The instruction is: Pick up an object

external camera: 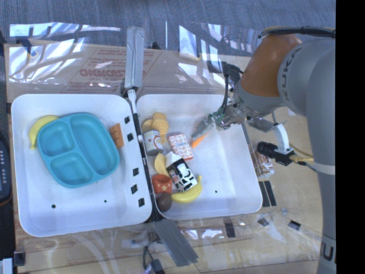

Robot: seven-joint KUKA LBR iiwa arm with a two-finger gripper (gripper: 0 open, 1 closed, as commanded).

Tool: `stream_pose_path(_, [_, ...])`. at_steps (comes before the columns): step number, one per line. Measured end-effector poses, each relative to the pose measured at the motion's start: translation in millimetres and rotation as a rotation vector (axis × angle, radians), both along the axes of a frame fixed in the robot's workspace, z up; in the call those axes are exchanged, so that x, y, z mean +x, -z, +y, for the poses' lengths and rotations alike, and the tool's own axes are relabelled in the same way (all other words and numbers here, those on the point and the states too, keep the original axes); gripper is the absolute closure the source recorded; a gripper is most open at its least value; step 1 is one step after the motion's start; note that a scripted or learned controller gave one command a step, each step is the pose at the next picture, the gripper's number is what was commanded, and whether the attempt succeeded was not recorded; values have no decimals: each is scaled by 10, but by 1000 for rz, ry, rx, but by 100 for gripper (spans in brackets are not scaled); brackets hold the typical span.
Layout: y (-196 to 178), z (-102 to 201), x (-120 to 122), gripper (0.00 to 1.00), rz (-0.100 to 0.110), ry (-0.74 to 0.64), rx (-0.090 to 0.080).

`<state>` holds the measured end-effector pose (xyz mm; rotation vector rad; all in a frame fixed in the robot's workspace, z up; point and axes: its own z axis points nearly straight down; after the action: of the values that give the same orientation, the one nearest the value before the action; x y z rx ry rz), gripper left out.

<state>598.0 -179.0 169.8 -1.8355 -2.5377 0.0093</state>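
Carrot (200,136) lies near the right bin's (239,196) far edge, at the gripper (219,120); you cannot tell its grasp. Grey carpet surrounds your bench (85,67).

From my console this reads as a robotics lab: 2 shallow white bins (34,210) clipped together on a bench, and I see clear plastic sheeting (85,67) taped around them over grey carpet (85,1). The grey arm (308,79) with its orange band, its loose cabling (285,153), and toy food beside a blue divided plate (77,148) point to test props, not a kitchen.
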Motion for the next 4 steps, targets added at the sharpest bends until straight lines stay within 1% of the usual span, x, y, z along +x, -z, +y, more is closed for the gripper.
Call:
stream_pose_path(1, [-266,758,434,0,-10,115,0])
stream_pose_path(2, [-131,836,587,0,-10,315,-3])
stream_pose_path(3, [207,-360,520,0,-7,366,-5])
stream_pose_path(4, [785,-257,370,0,-8,367,-3])
